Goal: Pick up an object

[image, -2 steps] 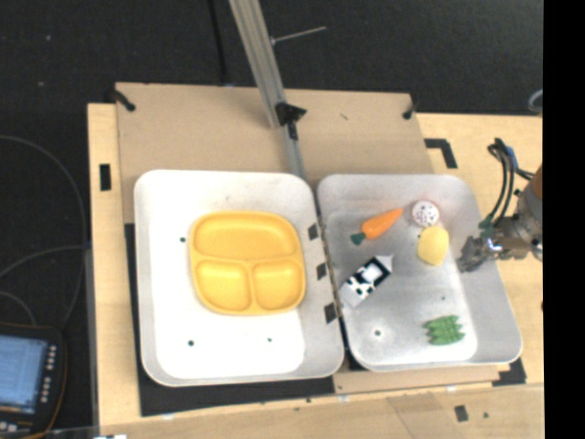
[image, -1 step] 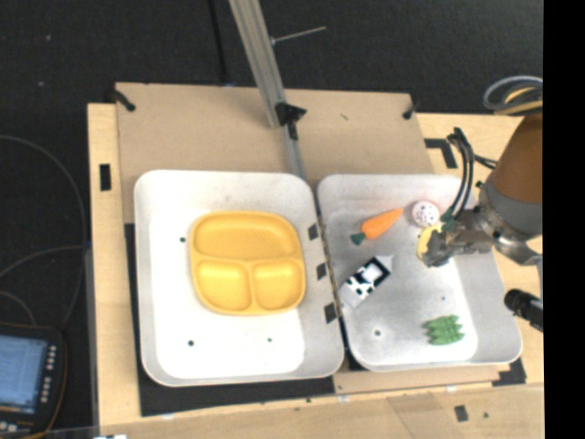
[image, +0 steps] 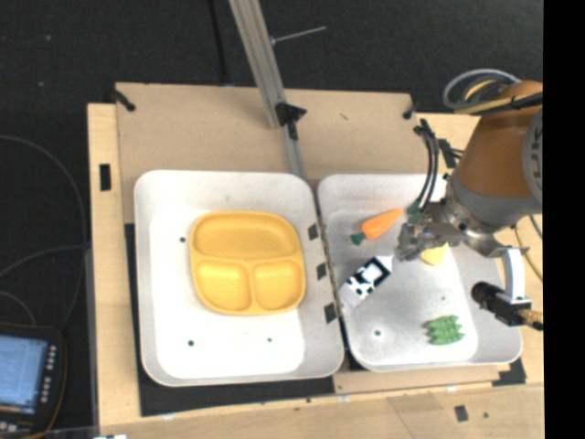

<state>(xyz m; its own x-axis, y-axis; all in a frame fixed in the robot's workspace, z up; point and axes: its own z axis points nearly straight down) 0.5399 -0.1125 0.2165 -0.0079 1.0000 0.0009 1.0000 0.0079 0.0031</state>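
In the right bin (image: 475, 350), gripper (image: 413, 241) sits low, just right of the toy carrot (image: 378, 224). Finger gap is lost in the dark mechanism under the wrist, so can't tell whether it's open, closed or gripping. Nothing visibly sits between the fingers.

Hard to read: a small yellow object (image: 433, 255) is tucked against the gripper's lower right side, partly covered by the arm (image: 498, 167), shape unclear. Can't tell if it touches the gripper.

Relative to the gripper: carrot lies tilted just to its left, orange body with green end pointing away. Black-and-white block (image: 366, 277) is below-left, near it. Green ridged piece (image: 443, 330) lies well below it. Yellow divided tray (image: 247, 262) sits far left, in the left bin (image: 160, 273).
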